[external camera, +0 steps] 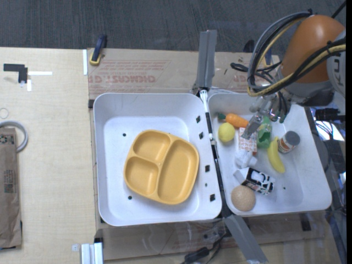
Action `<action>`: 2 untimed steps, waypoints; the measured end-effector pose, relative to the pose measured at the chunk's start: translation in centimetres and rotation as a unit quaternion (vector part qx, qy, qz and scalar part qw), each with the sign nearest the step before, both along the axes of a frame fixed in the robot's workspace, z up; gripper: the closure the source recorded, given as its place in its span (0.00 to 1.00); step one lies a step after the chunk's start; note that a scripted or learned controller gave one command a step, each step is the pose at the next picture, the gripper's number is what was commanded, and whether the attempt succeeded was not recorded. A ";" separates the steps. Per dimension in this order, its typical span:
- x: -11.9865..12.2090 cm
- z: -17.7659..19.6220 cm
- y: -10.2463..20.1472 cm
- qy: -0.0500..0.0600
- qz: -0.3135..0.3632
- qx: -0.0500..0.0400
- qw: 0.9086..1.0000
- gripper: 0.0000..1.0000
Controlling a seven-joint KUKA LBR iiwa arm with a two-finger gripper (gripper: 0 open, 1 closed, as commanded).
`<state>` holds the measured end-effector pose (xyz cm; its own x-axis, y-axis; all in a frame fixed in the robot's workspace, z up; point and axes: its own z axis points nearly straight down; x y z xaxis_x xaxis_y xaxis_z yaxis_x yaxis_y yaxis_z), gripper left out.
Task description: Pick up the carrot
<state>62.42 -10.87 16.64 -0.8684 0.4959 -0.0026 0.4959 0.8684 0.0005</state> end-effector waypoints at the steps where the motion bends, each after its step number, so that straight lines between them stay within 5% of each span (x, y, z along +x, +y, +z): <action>1: -2.0 7.4 -4.5 -0.001 0.059 0.000 0.998 0.00; 2: 2.6 6.2 2.0 -0.001 0.255 0.000 0.967 0.00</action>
<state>64.97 -8.88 22.82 -1.0000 0.0022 -0.0045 0.0022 1.0000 0.0001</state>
